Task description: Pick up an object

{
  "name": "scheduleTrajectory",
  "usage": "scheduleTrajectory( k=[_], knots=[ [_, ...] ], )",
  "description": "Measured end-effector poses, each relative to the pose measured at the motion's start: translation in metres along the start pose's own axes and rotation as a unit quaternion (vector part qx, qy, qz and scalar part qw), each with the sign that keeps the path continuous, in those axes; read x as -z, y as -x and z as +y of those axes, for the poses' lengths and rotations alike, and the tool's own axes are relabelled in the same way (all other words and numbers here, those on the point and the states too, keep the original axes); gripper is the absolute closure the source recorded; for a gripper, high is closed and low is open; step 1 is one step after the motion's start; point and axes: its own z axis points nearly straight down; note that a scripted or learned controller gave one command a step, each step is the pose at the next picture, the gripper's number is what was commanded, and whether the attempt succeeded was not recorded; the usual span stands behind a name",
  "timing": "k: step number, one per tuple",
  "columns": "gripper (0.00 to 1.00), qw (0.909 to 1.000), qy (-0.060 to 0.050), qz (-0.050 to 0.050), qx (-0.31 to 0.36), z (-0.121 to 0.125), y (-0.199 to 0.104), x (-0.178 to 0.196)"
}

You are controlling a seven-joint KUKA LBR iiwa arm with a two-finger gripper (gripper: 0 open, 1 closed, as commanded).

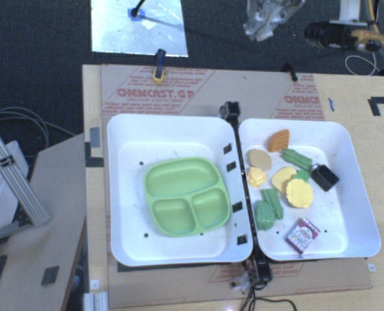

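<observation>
The left bin (pixel 124 144) holds a green divided tray (pixel 185 196); the right bin (pixel 354 173) carries the small pickable items, among them a green toy (pixel 268 210), a yellow round piece (pixel 298 193) and a red packet (pixel 303 234); the gripper (pixel 264 19) hangs high beyond the bins, holding nothing, its opening unclear; best to descend squarely over the packet, which lies apart from its neighbours.

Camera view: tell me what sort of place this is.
Likely a robotics lab bench: two white bins side by side, toy food and a green divided plate in them, cables nearby.
</observation>
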Motion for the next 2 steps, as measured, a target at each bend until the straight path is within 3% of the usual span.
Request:
scheduleTrajectory(
  k=[1, 2],
  knots=[
    [1.0, 1.0, 0.001, 0.0, 0.002, 0.0003, -0.0003, 0.0108],
    [0.0, 1.0, 0.001, 0.0, 0.002, 0.0003, -0.0003, 0.0106]
  ],
)
